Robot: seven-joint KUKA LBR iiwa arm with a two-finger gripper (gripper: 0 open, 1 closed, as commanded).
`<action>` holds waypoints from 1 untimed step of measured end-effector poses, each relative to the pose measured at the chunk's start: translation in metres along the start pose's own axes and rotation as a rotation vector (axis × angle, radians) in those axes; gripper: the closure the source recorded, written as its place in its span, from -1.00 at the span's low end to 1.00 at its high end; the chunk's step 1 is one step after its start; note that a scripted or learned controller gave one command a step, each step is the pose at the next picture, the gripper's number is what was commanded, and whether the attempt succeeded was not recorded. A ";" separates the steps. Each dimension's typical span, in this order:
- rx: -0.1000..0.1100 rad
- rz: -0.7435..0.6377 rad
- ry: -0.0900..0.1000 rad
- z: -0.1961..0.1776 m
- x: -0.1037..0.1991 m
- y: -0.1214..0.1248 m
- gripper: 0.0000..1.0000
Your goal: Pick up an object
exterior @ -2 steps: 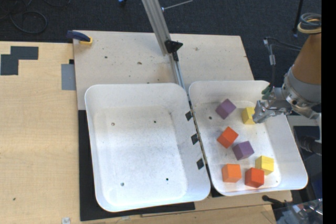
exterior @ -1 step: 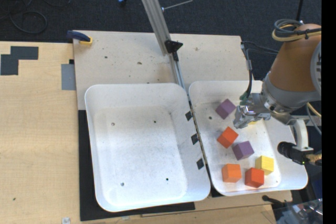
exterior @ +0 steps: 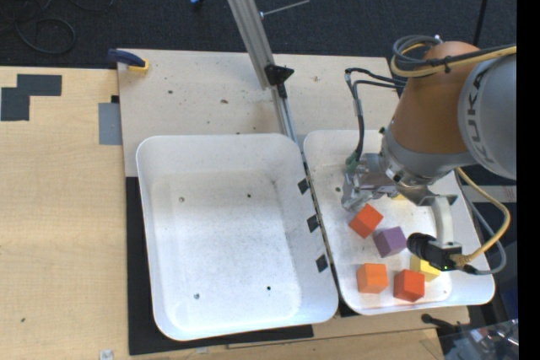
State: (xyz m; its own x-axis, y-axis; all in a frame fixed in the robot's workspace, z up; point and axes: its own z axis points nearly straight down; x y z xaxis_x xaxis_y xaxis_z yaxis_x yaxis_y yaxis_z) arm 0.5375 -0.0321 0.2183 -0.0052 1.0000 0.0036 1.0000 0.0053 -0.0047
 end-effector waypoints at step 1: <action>-0.003 0.000 -0.001 -0.014 0.053 -0.002 1.00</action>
State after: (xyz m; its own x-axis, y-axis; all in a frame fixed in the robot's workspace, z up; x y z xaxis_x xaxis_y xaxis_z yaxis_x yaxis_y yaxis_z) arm 0.5352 0.0204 0.2323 -0.0055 1.0000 0.0025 1.0000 0.0055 -0.0015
